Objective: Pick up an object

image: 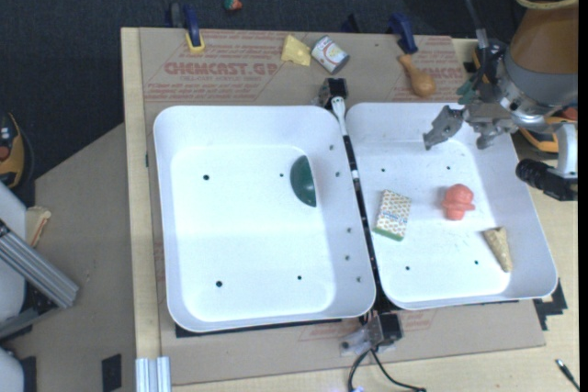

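Overhead, gripper (pixel 464 126) hangs spread and unloaded above the right bin (pixel 528 275), far end.

Nothing sits between its fingers, so by my reading the pick is not yet made. Below and nearer: red object (pixel 457 201) closest, patterned block (pixel 394 215) beside the divider, tan wedge (pixel 499 248) at the near right. A green object (pixel 303 180) lies in the left bin (pixel 184 133). Descent, closing and lifting remain.

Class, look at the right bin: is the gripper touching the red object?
Apart. The camera view shows the gripper near the bin's far edge, with bare white bin floor between it and the red object.
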Motion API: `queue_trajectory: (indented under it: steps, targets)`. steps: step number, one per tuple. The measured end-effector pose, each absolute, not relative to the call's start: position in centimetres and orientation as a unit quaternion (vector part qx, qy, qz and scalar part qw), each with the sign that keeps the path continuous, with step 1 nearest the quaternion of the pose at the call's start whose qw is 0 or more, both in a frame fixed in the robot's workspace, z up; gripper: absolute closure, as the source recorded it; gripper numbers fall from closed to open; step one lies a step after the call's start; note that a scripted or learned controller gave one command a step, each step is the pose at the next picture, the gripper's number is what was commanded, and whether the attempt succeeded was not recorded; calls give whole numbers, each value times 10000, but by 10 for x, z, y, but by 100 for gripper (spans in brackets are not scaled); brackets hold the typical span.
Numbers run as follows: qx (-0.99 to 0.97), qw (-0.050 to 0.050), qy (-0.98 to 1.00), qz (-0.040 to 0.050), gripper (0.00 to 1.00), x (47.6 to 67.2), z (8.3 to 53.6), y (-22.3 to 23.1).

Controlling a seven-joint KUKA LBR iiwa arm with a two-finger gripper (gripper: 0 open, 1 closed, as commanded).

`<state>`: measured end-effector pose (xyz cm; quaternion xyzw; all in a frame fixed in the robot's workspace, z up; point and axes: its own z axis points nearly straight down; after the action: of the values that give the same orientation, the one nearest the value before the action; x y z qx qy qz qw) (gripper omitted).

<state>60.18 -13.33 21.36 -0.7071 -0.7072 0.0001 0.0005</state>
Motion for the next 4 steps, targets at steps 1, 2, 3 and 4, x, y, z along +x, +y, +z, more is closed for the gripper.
queue_trajectory:
  steps: [1,2,3,4]
  targets:
    - [-7094,35,-7048,24,0,567,78,-181]
    - [-7074,-38,-7068,-18,100,573,97,-179]
    - [-7068,-91,-7073,-42,100,554,310,-186]
    - [-7084,-59,-7058,-13,100,527,385,-227]
